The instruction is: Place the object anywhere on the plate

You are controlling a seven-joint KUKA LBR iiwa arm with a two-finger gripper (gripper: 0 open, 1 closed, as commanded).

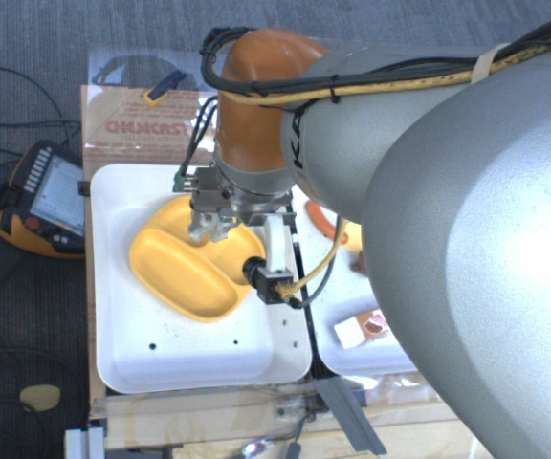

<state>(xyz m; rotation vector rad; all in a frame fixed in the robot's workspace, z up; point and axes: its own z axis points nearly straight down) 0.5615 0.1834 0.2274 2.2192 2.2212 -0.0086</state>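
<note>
Reaching in from the right, the grey arm [448, 189] fills much of the view, its orange band [256, 94] sitting above the wrist and black and yellow cables [352, 79] running along it. The claw [204, 226] hangs over the left white bin [132, 352], right above the yellow plate [185, 275]. How the claw stands, wide or narrow, cannot be told, because the wrist and its mount hide most of it from above, and nothing can be made out in its grip.

The plate appears to be two overlapping yellow dishes, one shallow oval one toward the front left and another partly under the wrist behind it. They lie in the middle of the left bin, tilted across it.

In the right bin [352, 361], an orange elongated object [321, 220] lies near the bin's left wall, just beside the arm, partly hidden. Farther forward in that bin sits a small white block with a red mark [360, 329]. Which of these is the task's object is not clear; both rest in the right bin, apart from the plate.

Behind the left bin a cardboard box with red lettering [142, 127] stands on the surface. On the carpet to the left lies a handheld control pendant [41, 199] with a screen and an orange edge
</note>
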